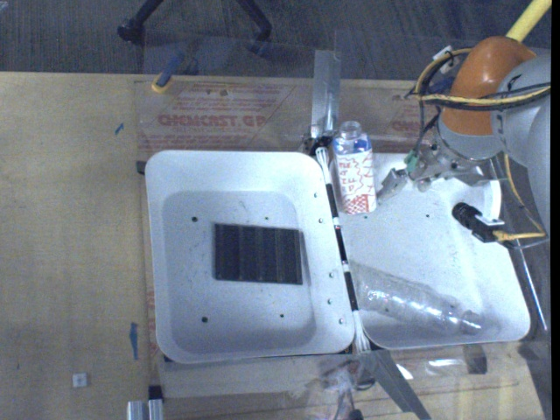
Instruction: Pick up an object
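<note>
A small clear bottle (354, 178) with a red and white label stands upright at the back left corner of the right bin (437, 234). My gripper (390, 182) is low over the back of that bin, just right of the bottle, with nothing visibly held. A clear plastic bottle (418, 304) lies on its side near the bin's front. A flat black ribbed panel (259, 253) lies in the middle of the left bin (175, 191).
The grey arm with its orange band (490, 68) leans in over the right bin's back right corner, trailing cables. A black fitting (477, 220) juts out below the wrist. A metal post (325, 94) rises behind the wall between the bins.
</note>
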You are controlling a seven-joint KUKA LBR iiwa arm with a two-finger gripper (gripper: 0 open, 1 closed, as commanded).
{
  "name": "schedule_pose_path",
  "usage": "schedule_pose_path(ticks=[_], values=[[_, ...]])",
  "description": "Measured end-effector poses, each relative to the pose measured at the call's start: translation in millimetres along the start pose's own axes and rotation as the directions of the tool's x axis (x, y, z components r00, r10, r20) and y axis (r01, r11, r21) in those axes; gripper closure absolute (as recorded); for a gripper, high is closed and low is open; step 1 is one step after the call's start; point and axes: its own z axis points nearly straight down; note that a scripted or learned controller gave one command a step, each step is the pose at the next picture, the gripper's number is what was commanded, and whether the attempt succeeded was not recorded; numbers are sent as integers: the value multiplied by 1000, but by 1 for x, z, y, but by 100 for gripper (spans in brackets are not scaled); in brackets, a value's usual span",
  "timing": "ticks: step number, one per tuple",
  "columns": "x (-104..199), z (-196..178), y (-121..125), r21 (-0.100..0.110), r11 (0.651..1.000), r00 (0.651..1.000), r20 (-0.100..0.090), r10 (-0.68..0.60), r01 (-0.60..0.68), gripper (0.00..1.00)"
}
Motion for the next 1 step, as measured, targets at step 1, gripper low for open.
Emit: schedule_pose_path(ticks=[1], values=[[54,-91,15,-6,991,991,4,135,-135,0]])
